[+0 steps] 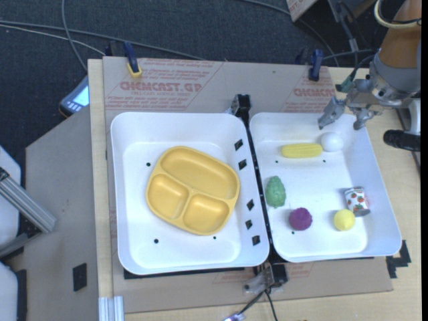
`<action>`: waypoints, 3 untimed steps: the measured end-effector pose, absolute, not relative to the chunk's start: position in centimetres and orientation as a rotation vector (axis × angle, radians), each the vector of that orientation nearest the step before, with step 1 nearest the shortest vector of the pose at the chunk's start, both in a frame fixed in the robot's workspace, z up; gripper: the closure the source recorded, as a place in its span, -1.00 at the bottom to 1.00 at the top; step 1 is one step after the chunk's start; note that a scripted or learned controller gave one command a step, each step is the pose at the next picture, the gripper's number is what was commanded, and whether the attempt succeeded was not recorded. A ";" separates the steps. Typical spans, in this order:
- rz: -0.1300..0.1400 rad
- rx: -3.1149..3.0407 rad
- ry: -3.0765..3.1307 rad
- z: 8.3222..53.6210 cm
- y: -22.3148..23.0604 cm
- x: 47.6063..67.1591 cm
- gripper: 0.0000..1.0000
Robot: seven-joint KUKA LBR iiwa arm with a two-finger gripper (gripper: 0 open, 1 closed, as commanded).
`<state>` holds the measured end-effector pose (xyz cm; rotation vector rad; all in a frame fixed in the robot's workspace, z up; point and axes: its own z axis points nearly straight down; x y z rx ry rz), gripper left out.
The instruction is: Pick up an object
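The gripper hangs with fingers spread apart and nothing between them over the far edge of the right bin, just above a white ball lying beside a yellow corn cob.

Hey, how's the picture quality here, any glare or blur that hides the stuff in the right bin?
Camera view: lighting is even and soft, shadows faint. The white ball nearly blends into the bright right bin. The tool looks slightly soft, its fingers hard to read. The corn and purple ball stay clear.
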<state>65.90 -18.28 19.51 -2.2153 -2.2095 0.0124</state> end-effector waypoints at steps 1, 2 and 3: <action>0.000 -2.221 -2.222 20.4 -18.2 66.2 -1.00; 0.005 -2.215 -2.219 14.1 -18.1 66.3 -1.00; -0.001 -2.225 -2.227 9.3 -18.2 66.5 -1.00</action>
